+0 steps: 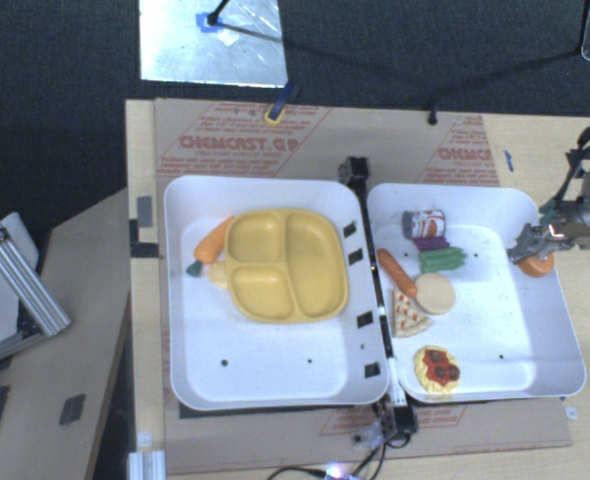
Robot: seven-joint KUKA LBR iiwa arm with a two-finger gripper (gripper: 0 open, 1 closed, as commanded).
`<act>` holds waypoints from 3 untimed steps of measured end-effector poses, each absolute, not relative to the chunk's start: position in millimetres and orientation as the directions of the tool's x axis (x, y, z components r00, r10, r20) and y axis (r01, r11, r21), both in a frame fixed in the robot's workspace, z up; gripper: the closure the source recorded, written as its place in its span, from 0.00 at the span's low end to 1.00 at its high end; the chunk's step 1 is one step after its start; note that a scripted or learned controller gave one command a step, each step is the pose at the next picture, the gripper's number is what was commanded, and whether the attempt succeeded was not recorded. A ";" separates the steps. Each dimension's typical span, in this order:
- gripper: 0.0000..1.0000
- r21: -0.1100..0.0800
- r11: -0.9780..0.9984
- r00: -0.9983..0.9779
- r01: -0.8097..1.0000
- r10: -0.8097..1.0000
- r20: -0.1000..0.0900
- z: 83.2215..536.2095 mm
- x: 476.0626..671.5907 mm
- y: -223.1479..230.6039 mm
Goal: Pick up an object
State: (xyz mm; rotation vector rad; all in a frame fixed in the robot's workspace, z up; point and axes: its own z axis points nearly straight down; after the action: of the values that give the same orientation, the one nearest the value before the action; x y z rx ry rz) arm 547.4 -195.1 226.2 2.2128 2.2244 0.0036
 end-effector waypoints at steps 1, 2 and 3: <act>1.00 0.000 0.008 -0.008 1.000 1.000 0.002 215.7 537.7 -144.1; 1.00 0.000 0.009 -0.009 1.000 1.000 0.002 209.4 522.8 -95.1; 1.00 0.000 0.009 -0.009 1.000 1.000 0.002 208.3 506.4 -43.5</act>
State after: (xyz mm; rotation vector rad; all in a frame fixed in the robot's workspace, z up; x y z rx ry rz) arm 506.4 -43.5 208.3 2.2122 2.2329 0.0027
